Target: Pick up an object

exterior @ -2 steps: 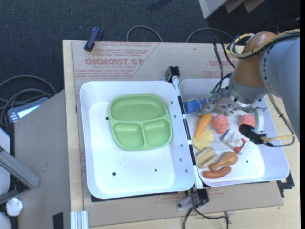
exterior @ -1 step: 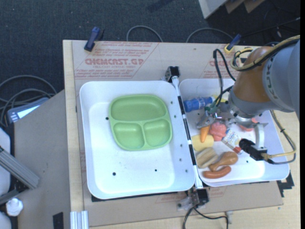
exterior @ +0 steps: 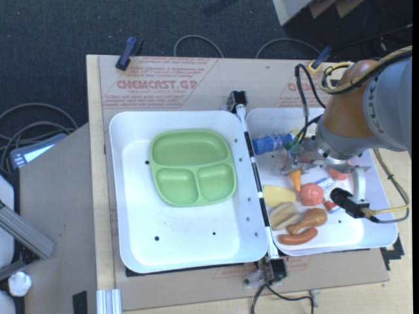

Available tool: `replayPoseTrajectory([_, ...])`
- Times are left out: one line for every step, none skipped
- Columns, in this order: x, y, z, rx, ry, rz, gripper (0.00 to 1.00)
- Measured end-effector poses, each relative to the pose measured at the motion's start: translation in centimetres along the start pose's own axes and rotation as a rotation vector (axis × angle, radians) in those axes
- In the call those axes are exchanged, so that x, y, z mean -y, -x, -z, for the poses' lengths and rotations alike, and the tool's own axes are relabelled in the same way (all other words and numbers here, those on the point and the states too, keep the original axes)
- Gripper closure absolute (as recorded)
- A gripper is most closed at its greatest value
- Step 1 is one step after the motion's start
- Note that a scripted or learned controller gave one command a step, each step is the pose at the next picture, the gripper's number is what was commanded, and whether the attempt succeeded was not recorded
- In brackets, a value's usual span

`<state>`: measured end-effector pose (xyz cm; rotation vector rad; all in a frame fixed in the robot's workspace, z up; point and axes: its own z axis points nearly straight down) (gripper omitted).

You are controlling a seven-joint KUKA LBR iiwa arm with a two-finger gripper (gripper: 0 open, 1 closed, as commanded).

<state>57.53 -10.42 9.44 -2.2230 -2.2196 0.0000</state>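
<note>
The right bin (exterior: 353, 233) holds several toy foods. A blue bottle (exterior: 270, 142) lies at its far left. An orange carrot (exterior: 296, 178) stands nearer the middle, with a red tomato (exterior: 310, 193) beside it. In front lie a yellow wedge (exterior: 278, 194), a tan roll (exterior: 283, 214), a brown drumstick (exterior: 309, 219) and an orange sausage (exterior: 298, 238). My gripper (exterior: 296, 161) is low in this bin, just above the carrot and right of the bottle. The grey wrist hides what lies under it.
The left bin (exterior: 190, 237) holds a green divided plate (exterior: 193, 165). A black clamp (exterior: 237, 99) sits on the ridge between the bins. Cables loop over the cardboard behind the bins, and a black connector (exterior: 347, 201) hangs right of the tomato.
</note>
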Motion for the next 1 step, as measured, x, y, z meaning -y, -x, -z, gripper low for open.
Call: replayPoseTrajectory([-1.33, -7.12, 9.09, -0.001, 0.002, 0.003, 1.0])
